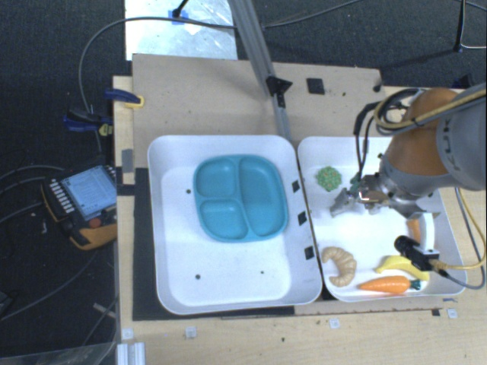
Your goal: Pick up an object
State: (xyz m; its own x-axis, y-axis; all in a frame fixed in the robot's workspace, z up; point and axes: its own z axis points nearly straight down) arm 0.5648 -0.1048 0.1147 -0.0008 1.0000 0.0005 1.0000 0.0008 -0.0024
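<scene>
Objects for picking lie in the right-hand white bin [312,154] — a green broccoli-like piece [329,178] near its upper left, a tan croissant [340,265] at the lower left, an orange carrot [385,284] along the bottom edge, and a yellow banana [400,265] just above the carrot, partly behind a black part of the arm. The end effector [344,201] hangs over the middle of this bin, just right of and below the green piece, pointing toward the view's left; whether its fingers are apart or together I cannot tell, and nothing shows between them. The left bin [175,280] holds a blue divided plate [240,197] — three compartments, lying flat near the bin's upper middle. Both bins sit side by side on the brown desk [205,90].
</scene>
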